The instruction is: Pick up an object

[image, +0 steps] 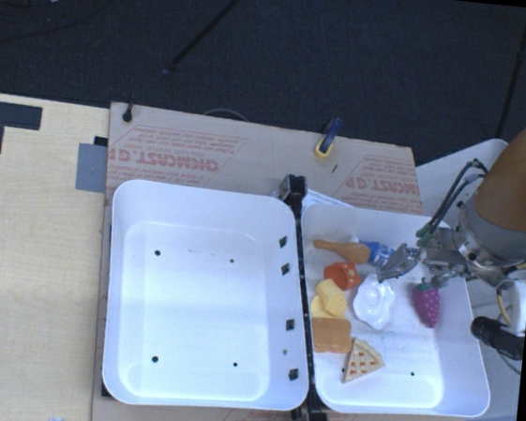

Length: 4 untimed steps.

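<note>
Claw [406,265] positioned low over right bin [469,389], near its upper edge, just above white crumpled object [373,303]. Finger state: cannot tell. Nothing seen gripped. Objects grouped along right bin's left side: drumstick [341,250], red piece [342,274], yellow piece [330,300], orange block [331,334], waffle wedge [362,361]. Purple grapes [427,304] just right of white object, below wrist. Left bin [128,237] adjacent on bench [20,272].
</note>
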Tool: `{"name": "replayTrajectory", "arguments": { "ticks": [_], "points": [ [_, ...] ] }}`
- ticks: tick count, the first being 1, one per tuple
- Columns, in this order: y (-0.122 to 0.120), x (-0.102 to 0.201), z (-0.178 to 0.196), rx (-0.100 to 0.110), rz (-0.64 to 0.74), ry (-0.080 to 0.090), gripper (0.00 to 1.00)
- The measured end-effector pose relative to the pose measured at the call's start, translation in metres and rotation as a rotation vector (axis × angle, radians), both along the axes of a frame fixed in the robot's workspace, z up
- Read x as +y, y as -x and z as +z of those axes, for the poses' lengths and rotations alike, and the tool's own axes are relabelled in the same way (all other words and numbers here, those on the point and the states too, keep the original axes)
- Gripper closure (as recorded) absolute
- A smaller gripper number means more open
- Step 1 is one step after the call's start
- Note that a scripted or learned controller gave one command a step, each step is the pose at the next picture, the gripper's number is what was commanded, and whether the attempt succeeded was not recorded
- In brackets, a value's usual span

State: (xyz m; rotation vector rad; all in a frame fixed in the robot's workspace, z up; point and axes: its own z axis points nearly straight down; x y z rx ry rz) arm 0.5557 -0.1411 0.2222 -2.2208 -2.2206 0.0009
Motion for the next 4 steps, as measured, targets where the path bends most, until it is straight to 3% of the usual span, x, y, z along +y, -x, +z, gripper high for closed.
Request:
{"name": "replayTrajectory", "arguments": {
  "ticks": [1,2,3,4],
  "points": [
    [-0.001,0.058,-0.131,0.014,0.003,-0.005,0.00],
    [-0.004,0.053,-0.114,0.004,-0.006,-0.002,1.00],
    [-0.017,0.107,-0.030,-0.007,0.005,-0.002,1.00],
    [-0.015,0.104,-0.035,0.002,0.000,0.000,0.00]
  ]
}}
